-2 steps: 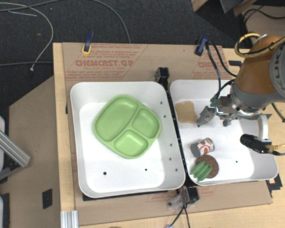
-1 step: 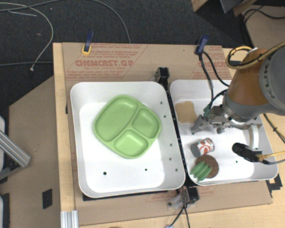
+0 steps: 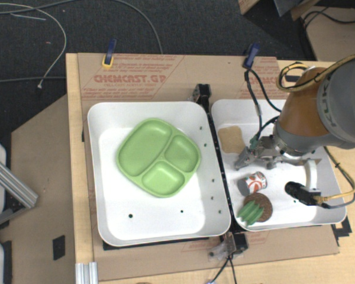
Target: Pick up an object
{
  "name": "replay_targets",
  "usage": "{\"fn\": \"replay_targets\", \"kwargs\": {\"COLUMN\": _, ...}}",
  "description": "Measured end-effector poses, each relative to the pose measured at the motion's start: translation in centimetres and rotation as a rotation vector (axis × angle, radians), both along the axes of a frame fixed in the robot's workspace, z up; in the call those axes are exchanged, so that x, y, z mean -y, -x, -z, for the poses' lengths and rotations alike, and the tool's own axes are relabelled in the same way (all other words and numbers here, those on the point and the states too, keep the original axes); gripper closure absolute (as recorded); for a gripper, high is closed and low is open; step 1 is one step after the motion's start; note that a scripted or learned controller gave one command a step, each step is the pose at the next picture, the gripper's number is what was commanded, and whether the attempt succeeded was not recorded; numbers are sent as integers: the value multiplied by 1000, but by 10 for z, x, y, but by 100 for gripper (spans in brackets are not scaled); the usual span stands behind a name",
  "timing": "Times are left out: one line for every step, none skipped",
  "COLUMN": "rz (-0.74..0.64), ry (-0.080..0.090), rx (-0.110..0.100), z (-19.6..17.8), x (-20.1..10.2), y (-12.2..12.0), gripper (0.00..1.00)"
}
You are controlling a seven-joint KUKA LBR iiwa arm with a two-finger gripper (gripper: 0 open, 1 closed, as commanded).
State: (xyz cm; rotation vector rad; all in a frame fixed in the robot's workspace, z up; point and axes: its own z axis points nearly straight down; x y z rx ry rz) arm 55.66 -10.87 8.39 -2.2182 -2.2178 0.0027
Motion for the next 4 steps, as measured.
{"fn": "replay_targets", "kwargs": {"rz": 1, "ry": 0, "rx": 4, "z": -12, "x": 0, "y": -1, "gripper": 100}}
{"fn": "replay_targets", "kwargs": {"rz": -1, "ry": 3, "rx": 9, "z": -57, "x": -1, "y": 3, "gripper": 100}}
{"fn": "replay_targets", "kwargs": {"rz": -2, "ry": 3, "rx": 10, "z": -101, "x": -2, "y": 0, "gripper": 100}}
{"fn": "replay_targets", "kwargs": {"rz": -1, "ry": 3, "rx": 11, "z": -144, "x": -1, "y": -3, "gripper": 100}}
